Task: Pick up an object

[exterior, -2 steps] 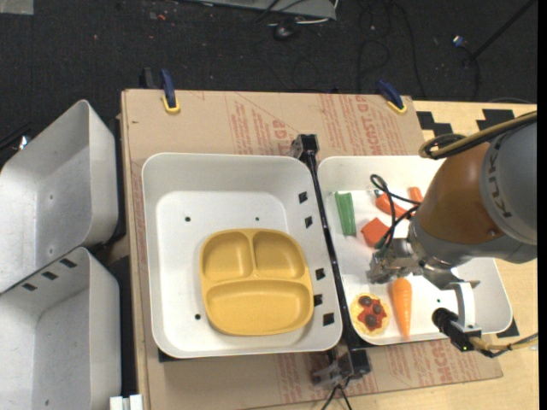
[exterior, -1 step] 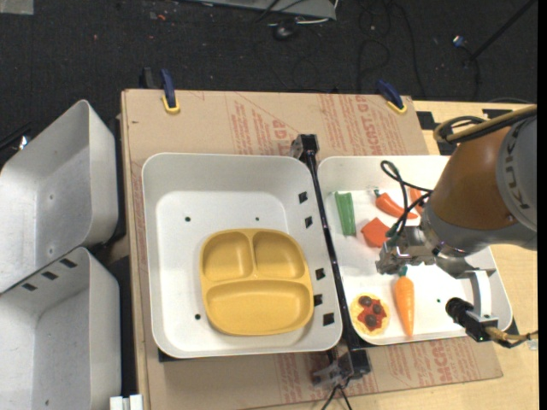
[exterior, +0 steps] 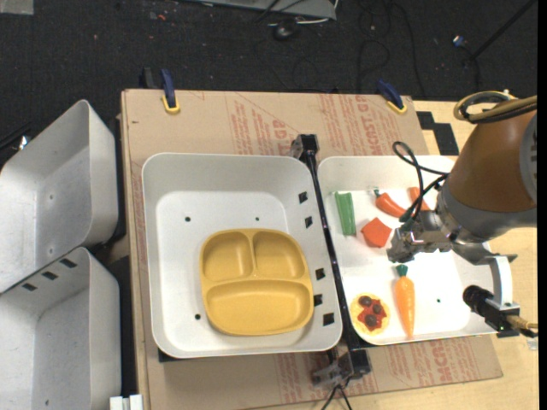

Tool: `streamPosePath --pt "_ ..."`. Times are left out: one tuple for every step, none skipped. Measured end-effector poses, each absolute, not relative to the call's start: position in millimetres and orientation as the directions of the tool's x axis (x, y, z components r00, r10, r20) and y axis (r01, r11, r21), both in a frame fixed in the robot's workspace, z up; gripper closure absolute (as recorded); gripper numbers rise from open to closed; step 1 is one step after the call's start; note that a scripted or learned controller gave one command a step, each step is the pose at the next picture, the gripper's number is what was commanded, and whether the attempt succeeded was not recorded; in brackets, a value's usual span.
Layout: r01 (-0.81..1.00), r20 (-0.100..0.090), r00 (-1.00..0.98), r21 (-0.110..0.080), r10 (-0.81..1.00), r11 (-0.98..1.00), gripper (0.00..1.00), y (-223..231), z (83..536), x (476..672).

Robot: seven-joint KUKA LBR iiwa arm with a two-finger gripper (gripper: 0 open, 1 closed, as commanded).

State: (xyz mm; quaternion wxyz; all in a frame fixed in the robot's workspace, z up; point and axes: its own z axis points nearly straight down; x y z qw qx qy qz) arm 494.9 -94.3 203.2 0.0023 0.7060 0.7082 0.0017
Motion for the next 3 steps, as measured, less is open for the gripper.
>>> streamPosePath --pt "1.0 -0.002 -0.003 0.007 1.0 0.003 1.0 -96.5 265.0 501.5" --pt "1.0 -0.001 -0.003 0.004 1.0 0.003 1.0 -96.6 295.1 502.5" --pt "1.0 0.001 -0.007 -0.002 1.0 0.007 1.0 -46.5 274.6 502.1"
